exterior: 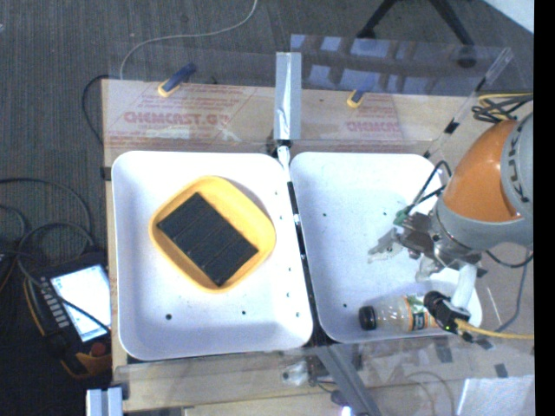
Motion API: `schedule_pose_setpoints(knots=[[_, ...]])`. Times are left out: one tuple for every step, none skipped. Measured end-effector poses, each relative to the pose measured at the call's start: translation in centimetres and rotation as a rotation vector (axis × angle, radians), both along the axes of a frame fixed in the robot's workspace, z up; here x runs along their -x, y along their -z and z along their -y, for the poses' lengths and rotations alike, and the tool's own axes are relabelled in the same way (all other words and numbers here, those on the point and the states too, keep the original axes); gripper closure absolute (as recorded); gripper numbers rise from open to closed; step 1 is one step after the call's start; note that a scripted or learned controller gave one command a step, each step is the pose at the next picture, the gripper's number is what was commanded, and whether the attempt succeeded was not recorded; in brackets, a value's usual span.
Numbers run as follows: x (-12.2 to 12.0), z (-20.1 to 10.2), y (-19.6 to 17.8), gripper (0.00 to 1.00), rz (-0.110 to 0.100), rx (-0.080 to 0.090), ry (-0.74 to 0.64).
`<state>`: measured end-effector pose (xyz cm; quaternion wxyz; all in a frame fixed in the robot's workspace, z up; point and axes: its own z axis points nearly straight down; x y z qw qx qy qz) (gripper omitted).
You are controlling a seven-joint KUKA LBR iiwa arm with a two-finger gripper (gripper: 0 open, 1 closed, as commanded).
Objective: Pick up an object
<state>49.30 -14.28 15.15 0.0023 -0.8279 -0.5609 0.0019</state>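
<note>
Yellow dish (213,230) alone, left bin (130,319).

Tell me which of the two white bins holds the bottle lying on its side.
The right bin, on the arm's side: the bottle lies at its near edge. The left bin holds a yellow dish.

Even, bright overhead light, glare on the white bins (347,232), soft shadows, slightly grainy focus.

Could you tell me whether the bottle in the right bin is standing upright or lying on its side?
Lying on its side. The bottle stretches flat along the right bin's near edge, dark cap pointing left.
</note>
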Motion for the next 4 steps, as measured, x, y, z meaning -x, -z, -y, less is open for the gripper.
schedule_pose_setpoints(knots=[[0.5,0.9,6.1,0.0,0.015,0.001,-0.276],[-2.9,4.5,4.9,0.0,0.002,0.0,-0.279],[0.0,5.0,5.9,0.0,0.029,0.011,-0.409],[-0.1,7.0,3.1,0.0,0.001,-0.003,-0.14]])
